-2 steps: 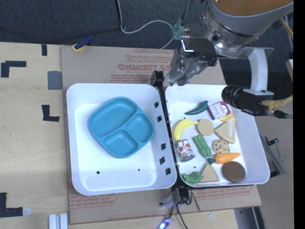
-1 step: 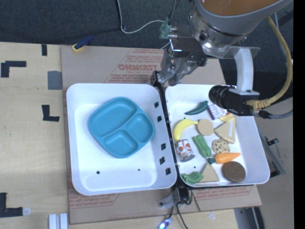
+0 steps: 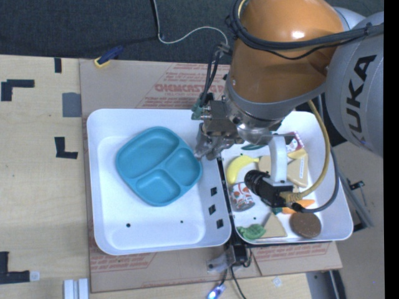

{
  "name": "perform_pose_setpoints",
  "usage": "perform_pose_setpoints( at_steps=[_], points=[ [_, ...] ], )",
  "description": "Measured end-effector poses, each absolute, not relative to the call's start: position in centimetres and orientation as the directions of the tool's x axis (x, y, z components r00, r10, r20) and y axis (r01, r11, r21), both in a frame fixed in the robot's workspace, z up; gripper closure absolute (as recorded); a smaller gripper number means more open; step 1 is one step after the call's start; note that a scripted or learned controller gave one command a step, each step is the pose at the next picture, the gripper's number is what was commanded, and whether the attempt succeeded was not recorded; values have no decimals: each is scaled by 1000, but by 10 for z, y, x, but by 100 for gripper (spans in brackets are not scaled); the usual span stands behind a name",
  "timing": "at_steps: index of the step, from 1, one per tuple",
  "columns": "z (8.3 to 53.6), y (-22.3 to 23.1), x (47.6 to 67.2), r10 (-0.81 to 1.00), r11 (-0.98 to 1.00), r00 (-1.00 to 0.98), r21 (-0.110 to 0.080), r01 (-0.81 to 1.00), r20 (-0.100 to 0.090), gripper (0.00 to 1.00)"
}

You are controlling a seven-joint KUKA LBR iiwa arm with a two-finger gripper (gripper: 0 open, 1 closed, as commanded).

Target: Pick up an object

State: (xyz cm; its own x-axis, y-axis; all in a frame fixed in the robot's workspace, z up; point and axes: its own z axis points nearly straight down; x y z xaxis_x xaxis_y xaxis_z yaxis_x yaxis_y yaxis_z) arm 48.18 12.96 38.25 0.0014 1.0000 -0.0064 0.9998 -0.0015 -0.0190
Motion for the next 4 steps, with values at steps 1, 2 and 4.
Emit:
perform_pose_setpoints(
  at_steps=[1, 2, 4],
  points=[
    [401, 132, 483, 1000, 4, -4, -4, 1000, -1, 100],
    [411, 133, 483, 1000, 6, -6, -6, 1000, -1, 100],
    [429, 134, 483, 1000, 9, -9, -10, 1000, -2, 100]
  ],
)
